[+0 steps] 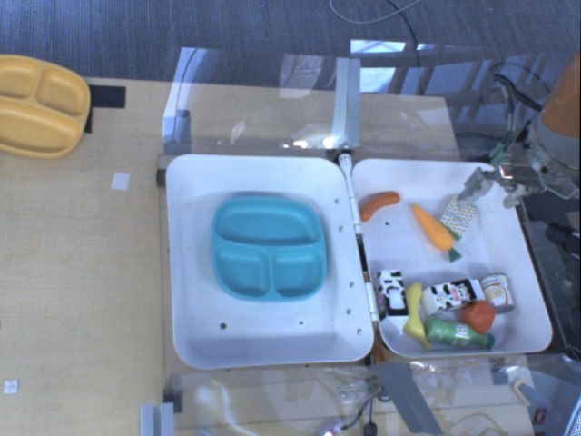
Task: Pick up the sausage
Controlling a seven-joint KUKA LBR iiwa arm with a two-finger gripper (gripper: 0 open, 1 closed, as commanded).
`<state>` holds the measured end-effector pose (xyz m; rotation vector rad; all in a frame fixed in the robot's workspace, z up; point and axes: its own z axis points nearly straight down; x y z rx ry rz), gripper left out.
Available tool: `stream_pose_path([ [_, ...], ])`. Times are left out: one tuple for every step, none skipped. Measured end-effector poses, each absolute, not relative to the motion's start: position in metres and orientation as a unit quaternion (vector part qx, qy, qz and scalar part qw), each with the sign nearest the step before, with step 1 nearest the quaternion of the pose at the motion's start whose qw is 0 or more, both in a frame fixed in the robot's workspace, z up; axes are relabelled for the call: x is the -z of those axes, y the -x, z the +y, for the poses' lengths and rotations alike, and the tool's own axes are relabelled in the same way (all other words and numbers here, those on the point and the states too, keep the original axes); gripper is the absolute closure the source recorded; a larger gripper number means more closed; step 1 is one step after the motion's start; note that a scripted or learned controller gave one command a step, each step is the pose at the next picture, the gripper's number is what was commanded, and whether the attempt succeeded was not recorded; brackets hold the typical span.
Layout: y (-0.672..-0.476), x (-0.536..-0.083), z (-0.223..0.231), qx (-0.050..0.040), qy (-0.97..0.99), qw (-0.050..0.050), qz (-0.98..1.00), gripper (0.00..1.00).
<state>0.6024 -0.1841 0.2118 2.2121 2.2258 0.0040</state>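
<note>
Single fixed camera is sitting above the tabletop (82, 271), looking down at a slant and taking in both white bins (191, 334) whole. The arm (563, 125) is entering from the right edge, with dark floor showing along the top.

Orange sausage (379, 204), blue tray (270, 246), white bins (272, 348).

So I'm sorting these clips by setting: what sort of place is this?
Likely a robotics lab bench: two white bins side by side, toy food such as a sausage and carrot, and a robot arm reaching in.
</note>
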Motion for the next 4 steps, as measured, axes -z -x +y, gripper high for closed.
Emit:
stream_pose_path([
  [-0.615,-0.342,-0.122,-0.0026,-0.630,0.004,0.776,0.00],
  [-0.638,-0.438,-0.064,-0.0025,-0.527,0.005,0.850,0.00],
  [-0.639,-0.451,-0.063,-0.0038,-0.525,0.009,0.851,1.00],
  [-0.632,-0.437,-0.068,-0.0014,-0.518,0.003,0.856,1.00],
])
